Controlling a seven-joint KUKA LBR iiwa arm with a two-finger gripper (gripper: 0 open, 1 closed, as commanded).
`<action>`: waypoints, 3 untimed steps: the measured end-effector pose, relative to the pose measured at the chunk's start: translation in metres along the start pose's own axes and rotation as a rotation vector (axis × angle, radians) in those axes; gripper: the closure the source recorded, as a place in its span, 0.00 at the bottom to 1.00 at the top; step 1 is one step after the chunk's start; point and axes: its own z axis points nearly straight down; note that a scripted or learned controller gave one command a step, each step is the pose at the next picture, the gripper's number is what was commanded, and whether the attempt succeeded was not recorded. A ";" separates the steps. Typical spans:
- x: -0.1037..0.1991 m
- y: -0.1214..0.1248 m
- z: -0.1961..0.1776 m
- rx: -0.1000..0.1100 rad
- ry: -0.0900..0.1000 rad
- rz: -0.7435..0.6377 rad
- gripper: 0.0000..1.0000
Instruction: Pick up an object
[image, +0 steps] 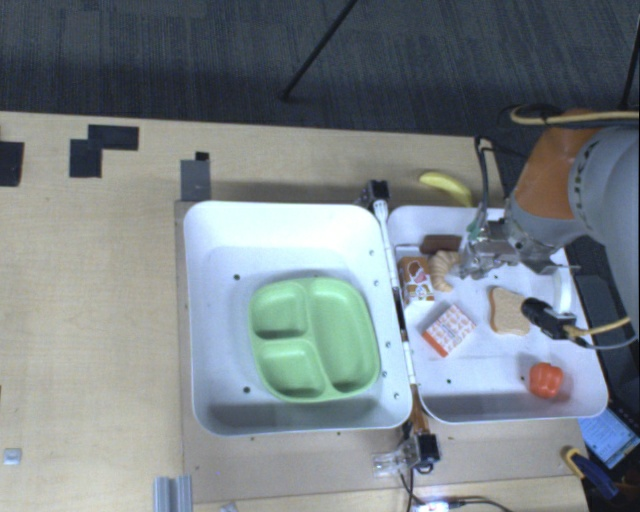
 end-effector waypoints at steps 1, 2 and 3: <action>0.000 0.000 0.000 0.001 0.000 0.000 0.00; 0.033 -0.030 0.008 0.002 -0.006 0.009 0.00; 0.034 -0.029 -0.002 0.002 -0.005 0.008 1.00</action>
